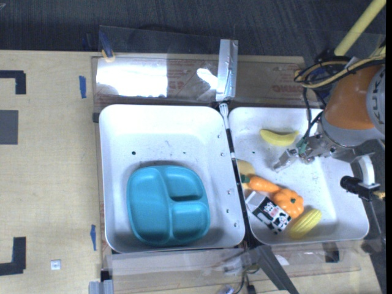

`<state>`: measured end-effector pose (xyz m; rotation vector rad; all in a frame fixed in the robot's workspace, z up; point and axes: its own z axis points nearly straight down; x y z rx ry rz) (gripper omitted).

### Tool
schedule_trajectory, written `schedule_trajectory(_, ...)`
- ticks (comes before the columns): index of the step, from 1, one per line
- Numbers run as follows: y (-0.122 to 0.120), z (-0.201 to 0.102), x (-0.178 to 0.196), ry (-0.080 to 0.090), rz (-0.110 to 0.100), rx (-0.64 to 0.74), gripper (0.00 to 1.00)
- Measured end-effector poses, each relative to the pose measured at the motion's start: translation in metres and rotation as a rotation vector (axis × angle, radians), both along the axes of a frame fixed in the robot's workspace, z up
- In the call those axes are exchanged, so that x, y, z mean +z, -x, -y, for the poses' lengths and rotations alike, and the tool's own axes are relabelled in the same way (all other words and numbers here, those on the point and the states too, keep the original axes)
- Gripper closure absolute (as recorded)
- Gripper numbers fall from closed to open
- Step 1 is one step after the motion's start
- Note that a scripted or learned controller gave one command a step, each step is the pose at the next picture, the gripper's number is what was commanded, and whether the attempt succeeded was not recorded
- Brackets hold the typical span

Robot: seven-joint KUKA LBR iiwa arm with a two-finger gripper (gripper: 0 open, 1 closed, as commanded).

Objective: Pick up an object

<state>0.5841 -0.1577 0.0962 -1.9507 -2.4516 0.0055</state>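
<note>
I am hovering my claw (286, 159) over the right bin (352, 228), its fingers looking slightly apart with nothing between them. A banana (278, 138) is lying just at my eleven o'clock, close to the tips. Down at my six o'clock a carrot (264, 184), a small orange pumpkin (289, 202), a black-and-white toy (271, 214) and a lemon (304, 222) are crowding together, touching. The blue divided plate (168, 205) is sitting in the left bin (159, 124). I am judging the risk: dropping here, I may be closing on bare bin floor, or nudging the curved banana so it is sliding away
</note>
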Motion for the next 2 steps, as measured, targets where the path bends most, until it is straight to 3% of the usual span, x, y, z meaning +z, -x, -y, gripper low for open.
schedule_trajectory(1, -0.072, -0.044, -0.012, 0.002, -0.017, 0.128, 0.00)
schedule_trajectory(2, -0.019, -0.020, 0.042, 0.002, 0.005, 0.119, 0.00)
